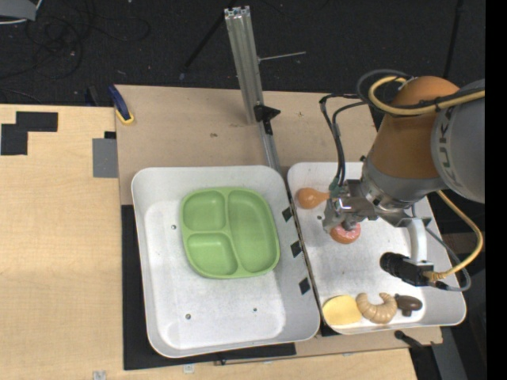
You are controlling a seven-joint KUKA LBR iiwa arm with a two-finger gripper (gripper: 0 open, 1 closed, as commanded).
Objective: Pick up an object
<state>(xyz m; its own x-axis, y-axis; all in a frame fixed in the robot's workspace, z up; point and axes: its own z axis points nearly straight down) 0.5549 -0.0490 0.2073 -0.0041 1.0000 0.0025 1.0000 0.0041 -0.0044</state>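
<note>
Over the right bin (444, 311) the gripper (346, 222) sits low on a pink object (346, 233), nothing lifted yet, its grip unreadable.

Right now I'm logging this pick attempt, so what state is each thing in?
green divided plate: flat in the left bin, compartments bare.
orange piece: lying in the right bin, beside the gripper.
pink-red piece: lying directly under the gripper.
yellow piece: lying at the near edge.
tan curved piece: lying beside the yellow piece.
</note>
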